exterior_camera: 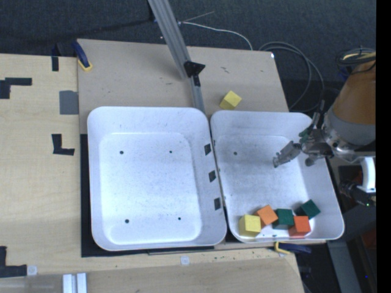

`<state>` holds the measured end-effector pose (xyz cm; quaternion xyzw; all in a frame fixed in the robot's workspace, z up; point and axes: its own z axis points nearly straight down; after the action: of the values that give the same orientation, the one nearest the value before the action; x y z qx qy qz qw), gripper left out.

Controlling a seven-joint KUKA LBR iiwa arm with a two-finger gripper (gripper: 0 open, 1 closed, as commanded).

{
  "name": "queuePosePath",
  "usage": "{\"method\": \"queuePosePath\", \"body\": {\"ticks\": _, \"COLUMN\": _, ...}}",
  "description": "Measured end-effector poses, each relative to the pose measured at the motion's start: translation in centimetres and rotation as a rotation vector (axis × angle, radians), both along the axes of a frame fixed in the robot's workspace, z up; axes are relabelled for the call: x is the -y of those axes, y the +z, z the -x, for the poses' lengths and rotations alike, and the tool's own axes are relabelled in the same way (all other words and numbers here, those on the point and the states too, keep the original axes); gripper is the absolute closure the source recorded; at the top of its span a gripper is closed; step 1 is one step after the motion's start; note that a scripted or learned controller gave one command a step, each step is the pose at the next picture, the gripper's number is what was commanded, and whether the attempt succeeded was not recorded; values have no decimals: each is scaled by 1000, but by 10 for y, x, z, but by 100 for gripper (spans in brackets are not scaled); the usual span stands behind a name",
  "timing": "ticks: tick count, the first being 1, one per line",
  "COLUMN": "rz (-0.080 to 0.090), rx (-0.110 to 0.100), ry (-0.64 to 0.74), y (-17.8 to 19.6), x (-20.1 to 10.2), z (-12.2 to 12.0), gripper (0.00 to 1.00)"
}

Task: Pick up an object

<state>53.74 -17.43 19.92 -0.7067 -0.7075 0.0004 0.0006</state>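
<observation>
You see the grey two-finger gripper [286,157] over the right shallow white bin [256,133] — you cannot tell its state. The small blocks — yellow [250,224], orange [267,215], green [285,217], red-orange [301,224], dark green [310,209] — sit together at the bin's near edge, well apart from it.

Yellow block [231,99] on the bench [134,78] behind the bins, grey metal pole [171,29], looping cables [293,60]
</observation>
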Motion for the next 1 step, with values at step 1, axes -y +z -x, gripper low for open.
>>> {"method": "queuePosePath", "body": {"ticks": 1, "rz": 1, "rx": 6, "ry": 8, "y": 30, "x": -79, "z": -66, "gripper": 0}}
